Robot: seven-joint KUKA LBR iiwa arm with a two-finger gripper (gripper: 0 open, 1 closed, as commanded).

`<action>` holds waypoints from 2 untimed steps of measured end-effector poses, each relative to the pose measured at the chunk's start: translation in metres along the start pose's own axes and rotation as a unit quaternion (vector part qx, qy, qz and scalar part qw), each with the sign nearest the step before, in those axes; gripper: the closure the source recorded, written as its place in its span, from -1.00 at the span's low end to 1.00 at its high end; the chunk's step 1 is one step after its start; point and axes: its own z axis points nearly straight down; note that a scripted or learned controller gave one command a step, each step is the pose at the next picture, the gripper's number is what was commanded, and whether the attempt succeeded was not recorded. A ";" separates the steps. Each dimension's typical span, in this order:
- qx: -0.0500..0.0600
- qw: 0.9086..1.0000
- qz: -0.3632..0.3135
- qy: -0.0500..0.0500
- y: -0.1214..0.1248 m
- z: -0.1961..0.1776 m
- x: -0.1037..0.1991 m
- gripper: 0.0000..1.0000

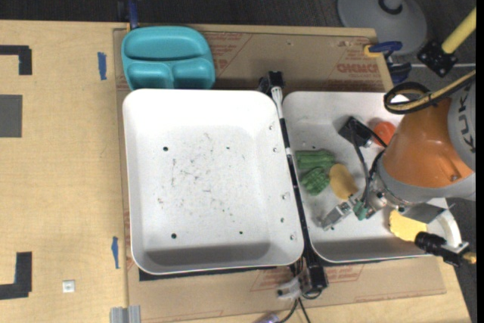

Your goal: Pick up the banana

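A pale yellow rounded thing (342, 179), apparently the banana, lies in the right bin (321, 117) beside the green items. The arm's orange band covers its right end. My gripper (338, 214) hangs low over the bin floor just below and in front of this yellow thing, close to it, and nothing shows held in it. A brighter yellow piece (404, 225) pokes out from under the wrist near the bin's front right; I cannot tell what it is.
Two green toys (314, 169) lie left of the banana. An orange thing (384, 131) sits behind the arm. The left bin (144, 163) adjoins across the divider (291, 170). A teal divided tray (167, 57) stands behind the left bin.
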 end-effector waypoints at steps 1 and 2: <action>0.000 1.000 0.000 0.000 0.000 0.000 0.000 -1.00; 0.000 1.000 0.000 0.000 0.000 0.000 0.000 -1.00</action>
